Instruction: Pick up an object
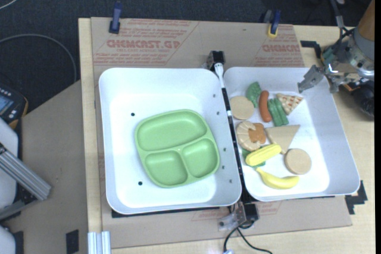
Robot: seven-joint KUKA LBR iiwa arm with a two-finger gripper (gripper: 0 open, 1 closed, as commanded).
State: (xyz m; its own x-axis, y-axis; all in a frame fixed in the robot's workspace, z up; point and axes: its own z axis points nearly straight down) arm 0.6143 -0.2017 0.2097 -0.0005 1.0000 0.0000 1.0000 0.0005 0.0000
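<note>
Up at the far right corner of the right bin, the end effector hangs over the bin's rim with nothing between its fingers, which look spread a little apart. Just below and to its left lies a wedge of toy pizza, with a green pod, a red sausage and a round biscuit beside it; further down sit a tan wedge, a yellow corn piece, a banana and a round bun. Well to the end effector's left, the left bin holds a green divided plate.
</note>
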